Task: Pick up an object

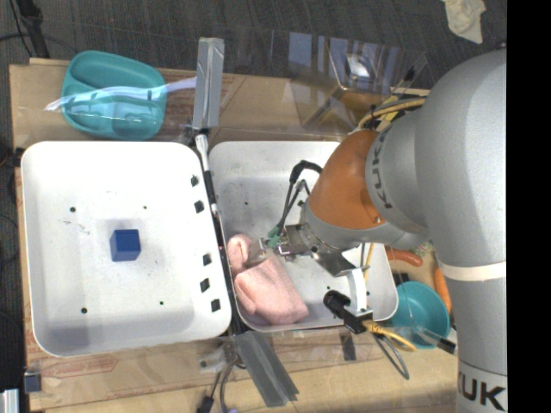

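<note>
Now I am low inside the right bin [258, 157], with my gripper [277, 241] at the upper edge of the pink soft object [269, 289], which looks like a folded cloth or a plush thing. This object lies in the lower left corner of the right bin, against the wall that divides the two bins. My wrist hides much of my front part, so I cannot tell if my jaws are open or closed, and I see nothing clearly between them. I judge that I am at the step of reaching for the grasp, not yet lifting. The next move needs that I close firmly on the pink object and then rise straight up, away from the bin wall. A small blue cube [126, 243] rests in the left bin [52, 170], well apart from me.
</note>
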`<action>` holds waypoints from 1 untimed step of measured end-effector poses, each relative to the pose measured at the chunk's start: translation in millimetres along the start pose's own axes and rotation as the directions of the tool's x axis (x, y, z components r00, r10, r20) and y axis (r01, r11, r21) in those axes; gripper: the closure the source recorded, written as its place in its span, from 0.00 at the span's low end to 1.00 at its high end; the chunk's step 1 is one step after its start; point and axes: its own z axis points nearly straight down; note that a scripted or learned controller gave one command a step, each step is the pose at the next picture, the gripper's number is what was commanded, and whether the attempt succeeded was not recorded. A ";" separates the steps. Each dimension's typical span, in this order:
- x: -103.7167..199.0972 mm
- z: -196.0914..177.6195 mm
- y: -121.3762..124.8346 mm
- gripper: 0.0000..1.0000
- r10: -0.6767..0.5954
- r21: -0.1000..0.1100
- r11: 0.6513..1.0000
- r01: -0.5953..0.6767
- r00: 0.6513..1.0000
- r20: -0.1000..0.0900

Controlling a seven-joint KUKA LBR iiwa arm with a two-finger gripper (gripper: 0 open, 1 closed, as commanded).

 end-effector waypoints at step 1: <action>-18.7 0.5 81.2 0.00 0.180 0.002 0.984 -0.180 0.984 0.000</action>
